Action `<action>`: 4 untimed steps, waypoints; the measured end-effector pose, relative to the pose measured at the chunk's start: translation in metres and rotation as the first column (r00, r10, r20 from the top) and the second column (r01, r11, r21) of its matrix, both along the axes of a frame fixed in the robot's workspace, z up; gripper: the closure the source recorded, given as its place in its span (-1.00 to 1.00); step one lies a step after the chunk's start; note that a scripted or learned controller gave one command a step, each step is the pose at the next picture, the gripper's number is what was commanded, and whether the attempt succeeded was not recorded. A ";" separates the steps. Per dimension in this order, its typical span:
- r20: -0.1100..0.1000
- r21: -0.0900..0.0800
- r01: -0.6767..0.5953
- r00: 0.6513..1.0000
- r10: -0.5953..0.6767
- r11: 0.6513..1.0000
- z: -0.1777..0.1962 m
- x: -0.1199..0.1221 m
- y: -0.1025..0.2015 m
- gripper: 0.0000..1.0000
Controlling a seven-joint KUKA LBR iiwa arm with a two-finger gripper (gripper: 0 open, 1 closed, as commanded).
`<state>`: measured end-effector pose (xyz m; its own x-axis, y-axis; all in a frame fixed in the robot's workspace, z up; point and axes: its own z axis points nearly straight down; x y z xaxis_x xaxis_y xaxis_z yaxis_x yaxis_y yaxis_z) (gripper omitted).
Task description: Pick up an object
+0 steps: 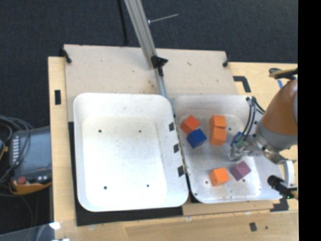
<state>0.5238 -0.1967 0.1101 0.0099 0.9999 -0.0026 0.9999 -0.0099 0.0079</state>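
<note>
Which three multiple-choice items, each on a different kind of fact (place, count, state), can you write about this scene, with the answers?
1. Where do the blocks lie?
A. left bin
B. right bin
C. bare bench

2. How many orange blocks are there?
A. one
B. three
C. five

3. The blue block is
A. touching an orange block
B. alone
C. under the gripper

Answers:
1 B: all lie in the right bin.
2 B: three orange blocks.
3 A: the blue block abuts one; the gripper is above the purple block.
</note>
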 end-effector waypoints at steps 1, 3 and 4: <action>-0.002 0.000 -0.006 1.000 0.006 1.000 0.046 0.005 -0.008 1.00; 0.001 -0.001 -0.014 1.000 0.014 1.000 0.158 0.007 0.002 1.00; -0.007 0.003 -0.017 1.000 0.017 1.000 0.148 0.016 0.054 1.00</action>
<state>0.5394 -0.1429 0.2582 -0.0069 1.0000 0.0004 1.0000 0.0069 0.0013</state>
